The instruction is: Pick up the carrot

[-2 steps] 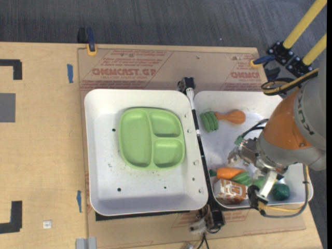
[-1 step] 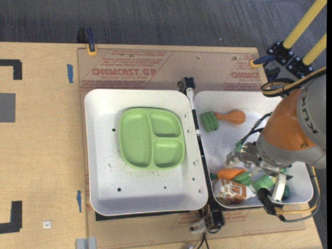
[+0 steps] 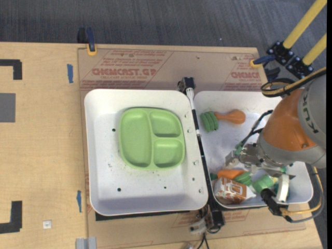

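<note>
Down low in the right bin (image 3: 306, 191), near the front: the grey and orange arm (image 3: 290, 128), its end effector (image 3: 244, 162) right over a heap of small things, too hidden to tell how wide open or what is held. Farther back in that bin, well apart: the carrot (image 3: 231, 117), lying flat with green top (image 3: 209, 121) toward the left bin (image 3: 98, 154). In the left bin: a green plate (image 3: 151, 138) with three parts.

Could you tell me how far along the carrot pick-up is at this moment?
Nothing looks done yet: the carrot lies in the right bin, near its upper left, beside its green top. The end effector hovers low over the clutter at the bin's front, apart from the carrot. Left: moving to the carrot, grasping it and lifting it.
</note>
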